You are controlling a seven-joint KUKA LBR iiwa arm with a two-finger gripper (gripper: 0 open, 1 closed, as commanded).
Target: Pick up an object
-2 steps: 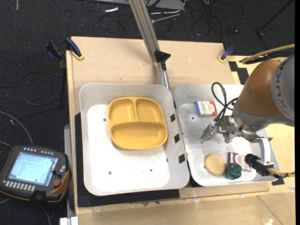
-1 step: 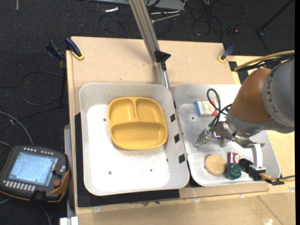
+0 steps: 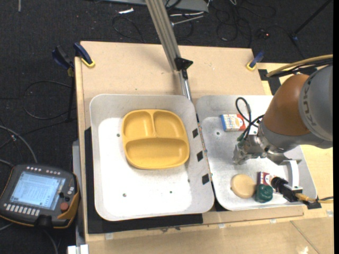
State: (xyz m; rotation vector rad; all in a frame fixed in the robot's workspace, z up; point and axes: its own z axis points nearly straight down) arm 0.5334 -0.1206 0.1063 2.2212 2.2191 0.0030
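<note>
I am reaching in from the right side of the frame, and my grey arm with the orange band is bending over the right bin (image 3: 217,160). My claw (image 3: 242,156) is pointing down near the middle of this bin. I cannot tell how far it is open or whether it is gripping anything. A tan round disc (image 3: 243,186) is lying just below it in the frame, with a green round thing (image 3: 263,193) just beside the disc, to the right. A small blue and white box (image 3: 231,121) is lying above the claw. The left bin (image 3: 148,192) is holding a yellow divided plate (image 3: 155,138).
</note>
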